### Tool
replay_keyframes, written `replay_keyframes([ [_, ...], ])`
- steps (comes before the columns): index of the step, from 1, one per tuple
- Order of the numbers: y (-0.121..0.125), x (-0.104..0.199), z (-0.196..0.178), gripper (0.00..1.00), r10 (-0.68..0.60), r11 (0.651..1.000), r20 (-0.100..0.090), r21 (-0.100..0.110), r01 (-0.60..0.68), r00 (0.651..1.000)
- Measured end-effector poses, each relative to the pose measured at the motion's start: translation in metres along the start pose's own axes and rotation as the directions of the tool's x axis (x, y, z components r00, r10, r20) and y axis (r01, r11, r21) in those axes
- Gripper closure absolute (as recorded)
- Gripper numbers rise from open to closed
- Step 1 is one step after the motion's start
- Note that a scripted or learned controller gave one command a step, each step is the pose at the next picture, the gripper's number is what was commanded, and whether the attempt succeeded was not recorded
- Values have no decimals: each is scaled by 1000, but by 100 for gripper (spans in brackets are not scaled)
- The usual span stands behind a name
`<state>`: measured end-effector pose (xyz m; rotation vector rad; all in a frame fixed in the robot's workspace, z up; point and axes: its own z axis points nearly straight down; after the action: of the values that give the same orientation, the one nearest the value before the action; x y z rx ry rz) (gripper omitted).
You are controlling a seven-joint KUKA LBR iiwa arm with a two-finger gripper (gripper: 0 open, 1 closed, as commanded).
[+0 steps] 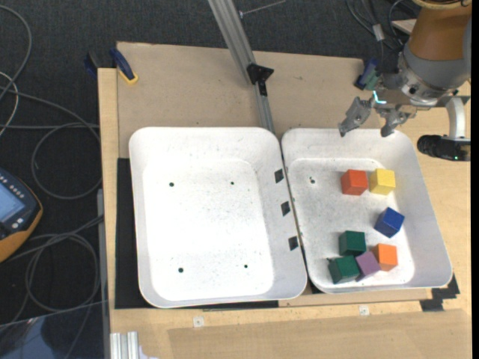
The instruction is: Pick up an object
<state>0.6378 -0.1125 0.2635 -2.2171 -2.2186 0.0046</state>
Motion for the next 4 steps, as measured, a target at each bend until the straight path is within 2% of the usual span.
replay_keyframes([
  [1, 1, 0, -3, 0, -1, 1000, 1, -5, 1, 1000],
  [2, 1, 1, 61, 0, 1, 1000, 0, 2, -1, 1000],
  [3, 0, 3, 103, 0, 0, 1000, 0, 1, 0, 1000],
  [4, 0, -4, 144, 0, 1, 1000, 5, -11, -1, 1000],
])
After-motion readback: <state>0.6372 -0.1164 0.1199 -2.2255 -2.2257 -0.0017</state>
